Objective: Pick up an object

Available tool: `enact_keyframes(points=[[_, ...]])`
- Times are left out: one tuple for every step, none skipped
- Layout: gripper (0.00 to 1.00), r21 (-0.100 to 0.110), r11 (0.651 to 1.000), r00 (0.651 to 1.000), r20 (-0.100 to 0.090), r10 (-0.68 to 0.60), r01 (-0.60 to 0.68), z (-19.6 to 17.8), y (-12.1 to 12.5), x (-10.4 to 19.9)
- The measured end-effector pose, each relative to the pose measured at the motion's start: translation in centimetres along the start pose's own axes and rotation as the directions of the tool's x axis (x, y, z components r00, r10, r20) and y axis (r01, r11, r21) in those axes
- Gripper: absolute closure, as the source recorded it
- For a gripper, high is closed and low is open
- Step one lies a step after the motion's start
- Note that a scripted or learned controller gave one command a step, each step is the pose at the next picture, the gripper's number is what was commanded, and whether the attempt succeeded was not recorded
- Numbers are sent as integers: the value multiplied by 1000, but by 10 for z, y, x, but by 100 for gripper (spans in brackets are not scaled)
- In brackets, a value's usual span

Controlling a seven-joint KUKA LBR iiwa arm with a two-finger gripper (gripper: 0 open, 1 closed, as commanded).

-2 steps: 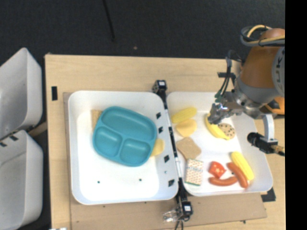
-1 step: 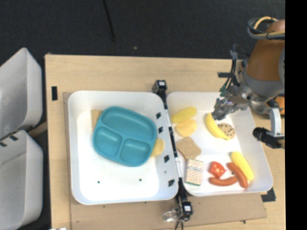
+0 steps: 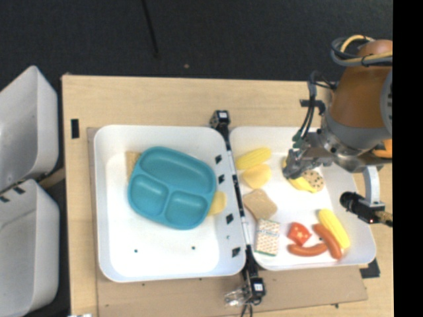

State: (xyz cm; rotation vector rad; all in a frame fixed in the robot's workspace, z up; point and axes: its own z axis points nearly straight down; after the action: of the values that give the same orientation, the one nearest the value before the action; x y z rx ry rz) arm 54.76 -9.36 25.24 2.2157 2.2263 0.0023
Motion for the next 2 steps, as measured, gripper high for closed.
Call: enact_keyframes(points=[[100,-1,1000,1000,1,7,-7,6,-39,42],[100,2,1000,1000,0,1,-1,17,-50,67]])
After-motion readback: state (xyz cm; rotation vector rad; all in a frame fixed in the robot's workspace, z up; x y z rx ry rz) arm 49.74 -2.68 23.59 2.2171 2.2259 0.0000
